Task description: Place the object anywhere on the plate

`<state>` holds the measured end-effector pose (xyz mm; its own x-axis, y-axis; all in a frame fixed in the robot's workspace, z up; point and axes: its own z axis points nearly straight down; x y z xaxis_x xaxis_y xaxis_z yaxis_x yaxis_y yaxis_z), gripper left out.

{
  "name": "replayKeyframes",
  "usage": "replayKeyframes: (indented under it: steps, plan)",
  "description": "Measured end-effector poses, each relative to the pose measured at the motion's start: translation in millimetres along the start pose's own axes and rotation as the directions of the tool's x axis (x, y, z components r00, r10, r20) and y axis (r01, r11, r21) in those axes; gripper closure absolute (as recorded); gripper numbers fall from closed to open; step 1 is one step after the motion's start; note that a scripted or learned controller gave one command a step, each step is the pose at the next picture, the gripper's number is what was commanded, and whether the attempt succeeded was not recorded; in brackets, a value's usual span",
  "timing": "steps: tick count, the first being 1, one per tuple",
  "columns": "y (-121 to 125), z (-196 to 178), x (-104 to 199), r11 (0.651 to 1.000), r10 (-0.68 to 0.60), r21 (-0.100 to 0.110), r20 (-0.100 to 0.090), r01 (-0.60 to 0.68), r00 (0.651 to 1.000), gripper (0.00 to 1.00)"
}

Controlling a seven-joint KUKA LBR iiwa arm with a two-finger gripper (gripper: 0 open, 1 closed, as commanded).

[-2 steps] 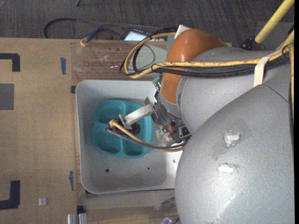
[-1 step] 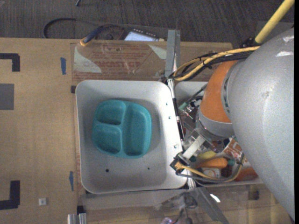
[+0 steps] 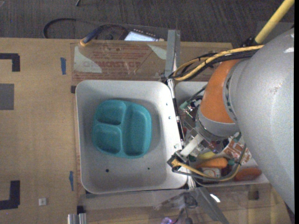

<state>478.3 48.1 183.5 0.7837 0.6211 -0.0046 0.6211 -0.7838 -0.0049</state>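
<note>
plate (image 3: 122,128): teal plastic, smooth, matt
bins (image 3: 88,125): white plastic, slight sheen
bench (image 3: 37,125): bare wood, matt
arm (image 3: 266,101): glossy grey shell

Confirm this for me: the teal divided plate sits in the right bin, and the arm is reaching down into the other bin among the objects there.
Not quite. The camera view shows the teal divided plate in the left bin, not the right one. The rest holds: the arm reaches down into the other bin, the right bin, among the objects there.

Dark grey carpet (image 3: 196,8) beyond a pale wooden bench (image 3: 37,125) — blue tape strips (image 3: 63,65) on it.
</note>
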Motion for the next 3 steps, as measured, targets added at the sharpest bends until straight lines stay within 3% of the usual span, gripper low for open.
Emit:
replayKeyframes:
  steps: [1, 2, 3]
  plan:
    - [-99, 15, 78, 0.997, 0.082, -0.002, -0.001, -0.082, 0.997, 1.00]
    - [-84, 85, 160, 0.964, 0.265, -0.002, -0.004, -0.265, 0.964, 1.00]
    - [-86, 91, 171, 0.889, 0.457, -0.002, -0.017, -0.457, 0.889, 1.00]
